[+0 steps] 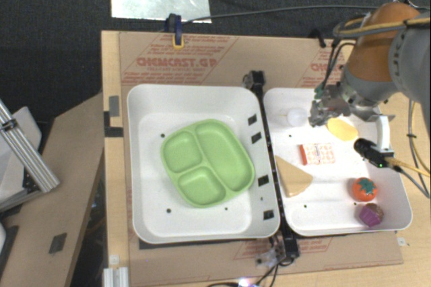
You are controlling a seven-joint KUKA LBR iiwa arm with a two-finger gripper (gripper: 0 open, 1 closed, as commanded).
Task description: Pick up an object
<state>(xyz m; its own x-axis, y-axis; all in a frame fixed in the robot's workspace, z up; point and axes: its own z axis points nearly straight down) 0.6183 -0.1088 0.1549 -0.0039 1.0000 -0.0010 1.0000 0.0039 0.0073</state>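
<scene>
Fingers [322, 112] over right bin, state unclear
I can't tell their opening; yellow piece [341, 129] just beside them may get nudged aside

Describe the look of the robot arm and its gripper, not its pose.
The arm is grey, rounded and bulky, with an orange band above the wrist. Thin dark cables run along it. The gripper is a small dark grey metal assembly.
</scene>
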